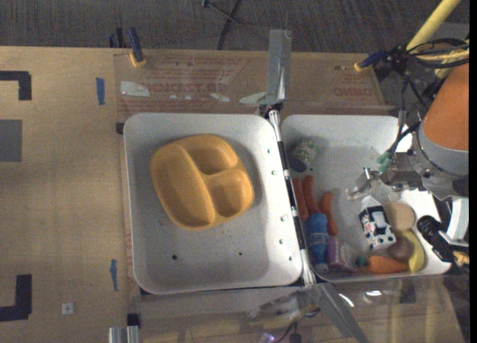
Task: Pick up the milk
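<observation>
While left bin (pixel 141 259) holds yellow tray (pixel 201 181), milk (pixel 377 227) sits in right bin (pixel 339 136); end effector (pixel 376 179) state unclear.

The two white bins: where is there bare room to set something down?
Left bin: bare floor all around the yellow divided plate, widest below it. Right bin: bare along its upper middle; crowded along its lower edge, where carrots, blue bottle and milk carton lie.

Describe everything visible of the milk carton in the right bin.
The small white milk carton with black patches and a blue mark looks like a printed cardboard box. It lies in the right white bin, near its right end, tilted slightly. A tan rounded item touches its right side, and a brownish round item sits just below. The gripper is just above it in the view, not holding it.
</observation>
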You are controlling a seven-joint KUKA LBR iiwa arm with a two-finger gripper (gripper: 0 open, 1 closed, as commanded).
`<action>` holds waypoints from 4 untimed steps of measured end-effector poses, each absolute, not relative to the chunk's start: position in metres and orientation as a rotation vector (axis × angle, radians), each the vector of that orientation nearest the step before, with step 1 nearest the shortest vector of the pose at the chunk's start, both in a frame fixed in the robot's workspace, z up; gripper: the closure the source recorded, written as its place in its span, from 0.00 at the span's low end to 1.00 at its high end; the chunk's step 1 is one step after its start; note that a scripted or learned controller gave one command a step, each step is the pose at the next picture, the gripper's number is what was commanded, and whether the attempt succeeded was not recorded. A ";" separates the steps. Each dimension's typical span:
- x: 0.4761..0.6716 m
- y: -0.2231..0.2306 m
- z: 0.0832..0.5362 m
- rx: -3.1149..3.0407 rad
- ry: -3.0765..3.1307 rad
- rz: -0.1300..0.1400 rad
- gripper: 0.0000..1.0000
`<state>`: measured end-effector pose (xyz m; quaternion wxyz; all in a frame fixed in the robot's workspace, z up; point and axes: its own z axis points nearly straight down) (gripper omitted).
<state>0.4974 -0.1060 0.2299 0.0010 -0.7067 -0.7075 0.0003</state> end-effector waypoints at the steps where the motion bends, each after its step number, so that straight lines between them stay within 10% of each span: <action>1: 0.489 -0.160 0.090 -2.141 -2.303 -0.002 0.00; 2: 0.480 -0.225 0.203 -2.140 -2.303 -0.001 0.00; 3: 0.504 -0.130 0.110 -1.971 -2.448 -0.002 0.00; 4: 0.505 -0.132 0.118 -1.978 -2.444 -0.004 1.00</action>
